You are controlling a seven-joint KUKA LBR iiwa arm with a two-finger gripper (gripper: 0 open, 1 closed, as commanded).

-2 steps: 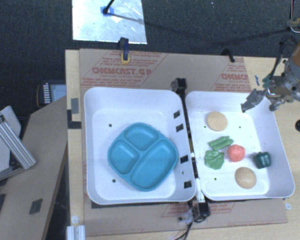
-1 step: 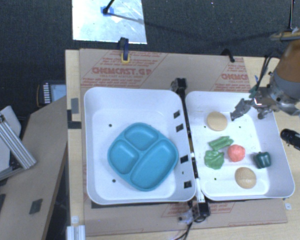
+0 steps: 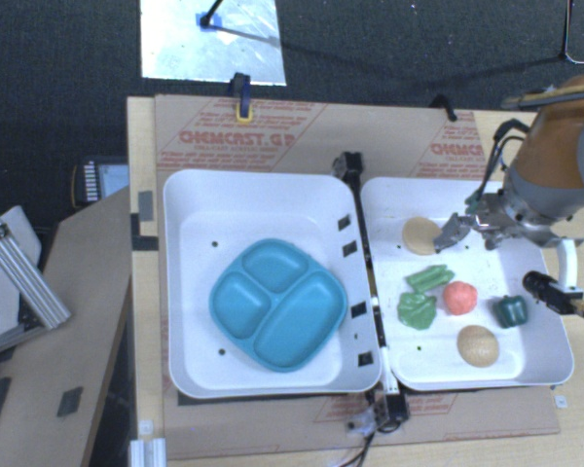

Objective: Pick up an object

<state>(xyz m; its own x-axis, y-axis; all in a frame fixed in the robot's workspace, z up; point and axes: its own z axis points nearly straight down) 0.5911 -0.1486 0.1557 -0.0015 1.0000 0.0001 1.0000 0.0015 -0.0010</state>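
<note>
- Camera view, surface: a pale wooden surface (image 3: 144,290) carries a brown cardboard sheet (image 3: 302,129), on which two shallow white bins sit side by side, touching along their inner walls.
- Camera view, left bin (image 3: 190,212): it holds a blue divided plate (image 3: 277,303) with three compartments, lying flat near the bin's middle and turned at a slant to the walls.
- Camera view, right bin (image 3: 550,358): it holds six small objects.
- A tan, flat, rounded piece (image 3: 420,234) lies toward the far left corner of the right bin.
- A long green piece (image 3: 429,278) lies near the bin's middle, with a lumpy green piece (image 3: 418,309) just beside it on the near side.
- A red ball-like object (image 3: 459,298) lies just right of both green pieces.
- A dark teal object (image 3: 511,310) lies toward the right wall.
- A beige egg-shaped object (image 3: 478,345) lies near the near wall.
- Camera view, arm: the grey arm with its orange band (image 3: 560,149) reaches in over the far right corner of the right bin.
- The gripper (image 3: 455,233) hangs just right of the tan piece, tips pointing toward it; whether the jaws are open or closed cannot be told, and no object is seen between them.
- Camera view, surroundings: a silvery sheet (image 3: 212,25) lies on the dark floor beyond the far edge of the surface.
</note>
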